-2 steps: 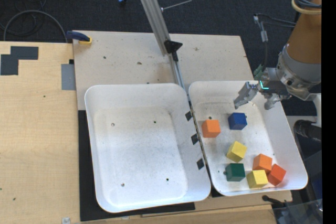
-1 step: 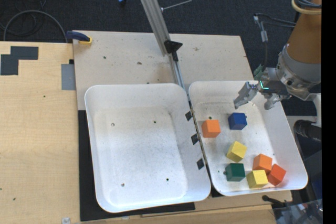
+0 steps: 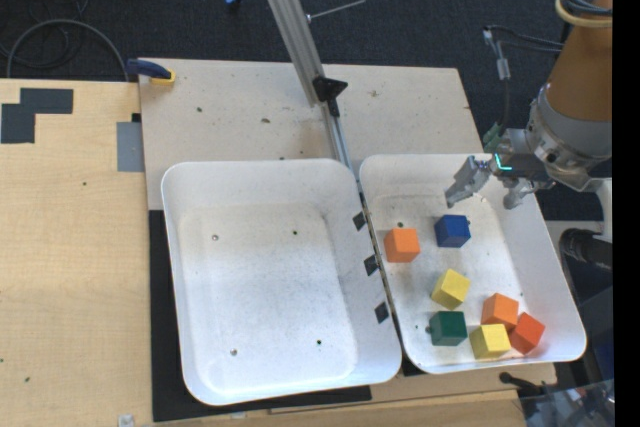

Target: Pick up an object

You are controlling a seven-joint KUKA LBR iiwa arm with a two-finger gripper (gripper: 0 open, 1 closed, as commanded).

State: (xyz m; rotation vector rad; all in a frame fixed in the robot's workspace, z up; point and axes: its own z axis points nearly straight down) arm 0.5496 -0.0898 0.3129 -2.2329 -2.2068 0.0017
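Note:
The right bin [image 3: 395, 177] holds several small cubes. An orange cube [image 3: 402, 243] lies near its left wall, with a blue cube [image 3: 453, 230] to its right. Lower down are a yellow cube [image 3: 451, 287], a green cube [image 3: 448, 327], another yellow cube [image 3: 489, 340], and two orange cubes [image 3: 500, 308] [image 3: 528, 332] close together. My gripper [image 3: 490, 185] hangs over the bin's upper right part, above and just right of the blue cube. Its two grey fingers [image 3: 466, 181] are spread apart, open, with nothing between them.
The left bin [image 3: 262, 285] sits beside the right one, joined by black clips [image 3: 371, 264]. A slanted aluminium bar [image 3: 296, 25] rises behind the bins. The grey arm with its orange band [image 3: 585, 65] enters from the right edge.

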